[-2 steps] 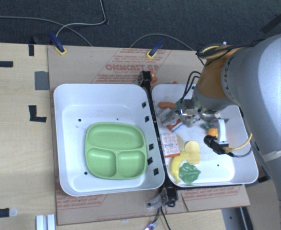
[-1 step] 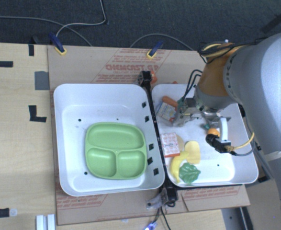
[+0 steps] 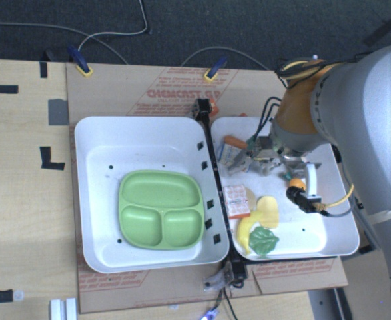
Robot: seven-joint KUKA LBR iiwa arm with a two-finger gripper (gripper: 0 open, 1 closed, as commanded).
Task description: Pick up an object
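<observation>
- Two bins on the surface; the jaws (image 3: 265, 160) sit low in the upper part of the right bin (image 3: 328, 242), among clutter. Whether they are spread or pressed together cannot be told: wrist hardware and cables mask the tips.
- Just left of the jaws: a crumpled grey-silver packet (image 3: 231, 157) and an orange-red item (image 3: 235, 141), both near the bin's far-left corner. Contact with either is not resolvable.
- Toward the near edge from the jaws, apart from them: a small printed packet (image 3: 236, 201), a yellow piece (image 3: 267, 211) and a green leafy piece (image 3: 264, 241), the last two touching.
- Judgement: the nearest candidate is the grey-silver packet, lying to the left of the jaws; its long axis is unclear.
- Arm pose: the grey arm (image 3: 362, 119) enters from the right, orange band (image 3: 295, 109) above the wrist, wrist pitched down into the bin.
- Left bin (image 3: 95, 139) holds a green divided tray (image 3: 160, 209), well apart from the jaws.
</observation>
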